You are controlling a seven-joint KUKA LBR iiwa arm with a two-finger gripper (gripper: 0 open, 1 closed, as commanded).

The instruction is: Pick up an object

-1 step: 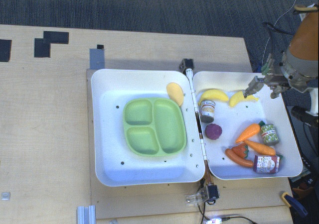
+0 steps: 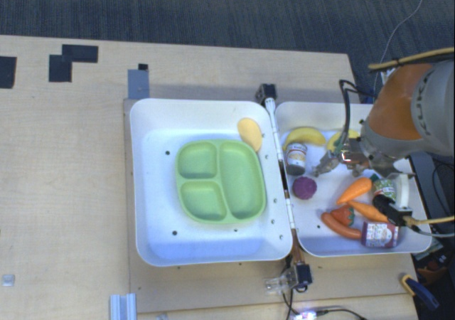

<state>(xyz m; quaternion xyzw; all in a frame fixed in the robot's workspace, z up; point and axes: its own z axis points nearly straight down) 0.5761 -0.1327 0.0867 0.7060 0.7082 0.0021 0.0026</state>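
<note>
The gripper (image 2: pixel 333 163) sits low in the right bin (image 2: pixel 313 235) — finger opening cannot be determined, and nothing is seen in its grasp. Adjacent items: a small labelled jar (image 2: pixel 296 158), a banana (image 2: pixel 306 136), a purple ball (image 2: pixel 304 187), carrots (image 2: pixel 355 189) and a bottle (image 2: pixel 379 235) — label text illegible. The left bin (image 2: pixel 153 169) holds a green tray (image 2: pixel 219 180).

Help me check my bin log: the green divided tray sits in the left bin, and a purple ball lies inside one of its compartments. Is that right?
Not quite. The green divided tray does sit in the left bin, but the purple ball is not in a compartment. The camera view shows it in the right bin, beside the small jar.
</note>
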